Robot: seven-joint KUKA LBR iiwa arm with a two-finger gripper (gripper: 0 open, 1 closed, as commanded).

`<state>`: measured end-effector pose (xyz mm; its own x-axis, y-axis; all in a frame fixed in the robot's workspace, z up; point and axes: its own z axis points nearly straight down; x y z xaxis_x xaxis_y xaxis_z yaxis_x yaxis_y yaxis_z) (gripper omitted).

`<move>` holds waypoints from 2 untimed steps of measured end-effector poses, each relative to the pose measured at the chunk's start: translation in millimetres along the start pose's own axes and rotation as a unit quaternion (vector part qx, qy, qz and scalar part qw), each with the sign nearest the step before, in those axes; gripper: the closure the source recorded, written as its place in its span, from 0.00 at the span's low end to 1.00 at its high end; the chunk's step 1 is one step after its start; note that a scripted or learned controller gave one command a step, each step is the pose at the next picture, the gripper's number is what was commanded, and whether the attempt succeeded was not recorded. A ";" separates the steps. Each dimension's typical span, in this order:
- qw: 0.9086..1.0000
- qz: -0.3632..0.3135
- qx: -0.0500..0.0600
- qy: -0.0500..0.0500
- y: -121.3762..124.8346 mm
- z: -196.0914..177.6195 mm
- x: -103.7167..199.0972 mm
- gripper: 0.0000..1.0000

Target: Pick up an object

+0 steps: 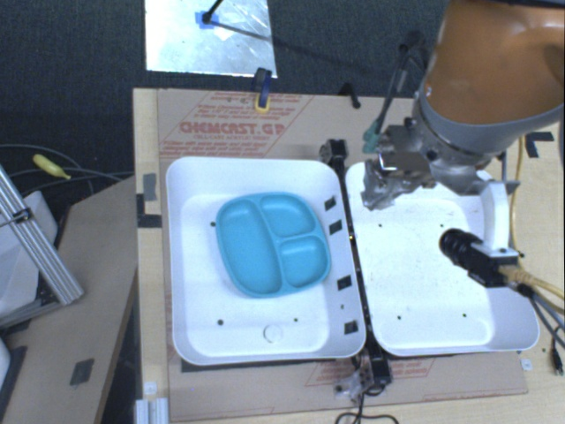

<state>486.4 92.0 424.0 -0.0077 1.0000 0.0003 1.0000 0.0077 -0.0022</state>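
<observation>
The left bin (190, 263) holds the one thing there is to pick up, a blue divided plate (272, 244) lying flat near the bin's middle, a little toward the far side, with one long compartment on its left and two smaller ones on its right. It looks like moulded plastic, so it is probably light and stiff, with a smooth surface that may slip between metal fingers. Lying flat on the bin floor, it offers little to pinch from above; the raised outer rim or one of the ridges between compartments seems the likeliest place to take hold, and a grip on one edge would probably let the plate tilt as it lifts. To the right, the right bin (424, 325) has a black cylindrical fixture (472, 256) over its right side. The gripper (381, 188) hangs over that bin's far left corner, well apart from the plate, and whether it is spread or pressed together cannot be told.
</observation>
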 end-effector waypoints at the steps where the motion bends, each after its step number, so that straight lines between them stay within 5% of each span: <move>1: 1.000 -0.001 -0.003 0.001 0.4 -16.2 57.3 1.00; 2: 1.000 0.001 -0.005 0.001 0.8 -70.0 64.5 1.00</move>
<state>486.9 156.4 494.0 -0.0053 1.0000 0.0031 1.0000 0.0053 0.0074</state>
